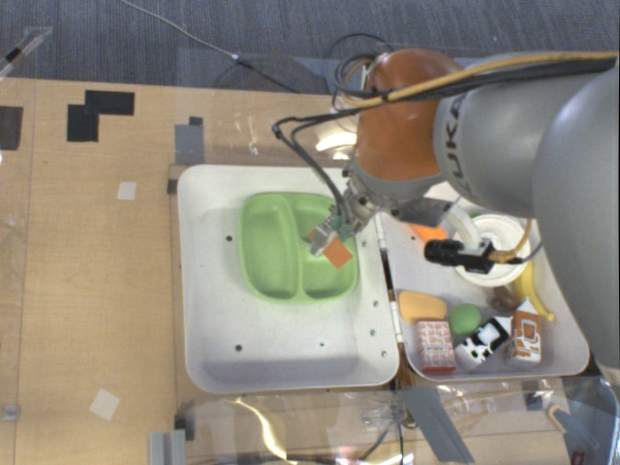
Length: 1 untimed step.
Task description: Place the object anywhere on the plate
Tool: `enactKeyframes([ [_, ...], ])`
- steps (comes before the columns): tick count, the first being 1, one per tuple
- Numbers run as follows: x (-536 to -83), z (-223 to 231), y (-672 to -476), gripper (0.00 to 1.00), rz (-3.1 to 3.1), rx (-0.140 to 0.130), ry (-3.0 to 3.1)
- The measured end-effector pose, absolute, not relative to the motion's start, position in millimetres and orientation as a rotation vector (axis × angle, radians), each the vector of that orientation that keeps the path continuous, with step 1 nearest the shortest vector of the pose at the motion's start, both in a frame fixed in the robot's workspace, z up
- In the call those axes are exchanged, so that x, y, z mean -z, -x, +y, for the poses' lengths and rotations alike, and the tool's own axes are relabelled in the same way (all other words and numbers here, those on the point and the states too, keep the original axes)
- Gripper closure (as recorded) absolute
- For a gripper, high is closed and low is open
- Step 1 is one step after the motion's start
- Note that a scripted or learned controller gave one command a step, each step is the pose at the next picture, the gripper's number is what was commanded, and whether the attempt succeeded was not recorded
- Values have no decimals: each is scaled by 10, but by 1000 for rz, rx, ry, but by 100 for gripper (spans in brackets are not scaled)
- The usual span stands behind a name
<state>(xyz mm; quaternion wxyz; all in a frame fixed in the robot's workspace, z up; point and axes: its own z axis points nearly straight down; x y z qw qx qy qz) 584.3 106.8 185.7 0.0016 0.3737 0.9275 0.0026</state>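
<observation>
A: The gripper [329, 235] seems to pinch a small orange block [338, 253] at its tip, right above the green plate [281, 250].

B: The risk?

A: The block hangs near the plate's right rim; released here it could bounce out into the white bin [213, 289]. A thin grip might also slip.

B: Any writing?

A: "KUKA" on the arm [455, 134], partly visible. Packages in the bin right of the gripper are unreadable.

Right bin [572, 356] – banana [536, 294], white cup [496, 250], green ball [465, 319], yellow block [422, 305], small boxes [434, 345].
</observation>
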Motion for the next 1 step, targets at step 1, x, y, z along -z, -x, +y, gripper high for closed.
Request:
enactKeyframes([
  [1,-1859,1031,-5850,0,2906,-6,-1181],
])
